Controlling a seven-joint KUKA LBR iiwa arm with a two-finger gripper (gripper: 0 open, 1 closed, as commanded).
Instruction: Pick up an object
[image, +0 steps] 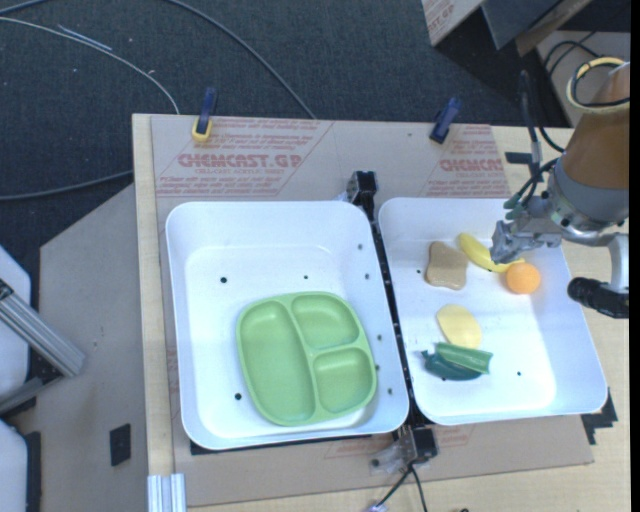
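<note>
Looking past the bench's cardboard sheet to dark carpet beyond, we see our gripper low in the right bin; its spread we cannot tell. Beside it lie a smooth orange ball and curved banana; left, the glossy green tray.

i see a green divided plate lying in the left bin, well apart from the gripper, toward the view's left. beyond the gripper, a blue clamp and a yellow-tipped clamp grip the board at its far edge.
</note>
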